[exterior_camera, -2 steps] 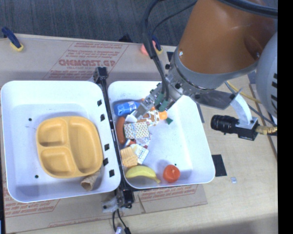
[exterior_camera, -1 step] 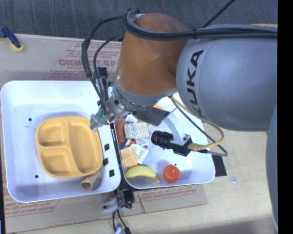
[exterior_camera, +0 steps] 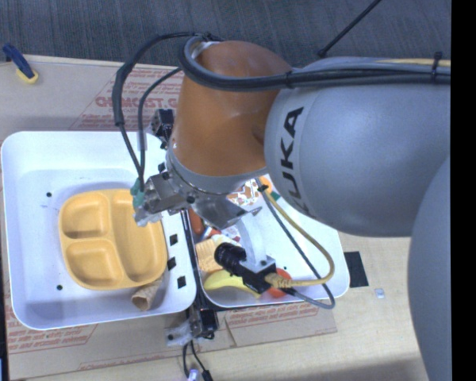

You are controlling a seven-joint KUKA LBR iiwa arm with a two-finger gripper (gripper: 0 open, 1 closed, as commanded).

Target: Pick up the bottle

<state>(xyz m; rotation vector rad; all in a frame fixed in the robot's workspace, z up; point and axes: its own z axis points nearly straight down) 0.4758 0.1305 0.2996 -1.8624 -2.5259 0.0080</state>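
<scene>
- At the far left, beyond the corner of the left bin, you see a small blue and yellow thing (exterior_camera: 20, 63) lying on the bench.
- The left bin (exterior_camera: 16, 213) holds a yellow tray (exterior_camera: 103, 244) with three compartments; it lies flat in the middle of the bin.
- Just beside the near right corner of the tray lies a small tan cone-like thing (exterior_camera: 147, 296), on its side.
- The gripper (exterior_camera: 148, 203) hangs over the right edge of the yellow tray, close to the wall between the two bins. You cannot tell from this view if it is open or closed, and you see nothing held in it.
- The arm (exterior_camera: 357, 157) with its orange band covers most of the right bin (exterior_camera: 341, 280).
- Under the arm, at the near side of the right bin, you see a yellow curved thing (exterior_camera: 218, 282) and orange pieces (exterior_camera: 279, 286) beside it.
- Which of these things is the bottle, and where it lies, you cannot tell.
</scene>
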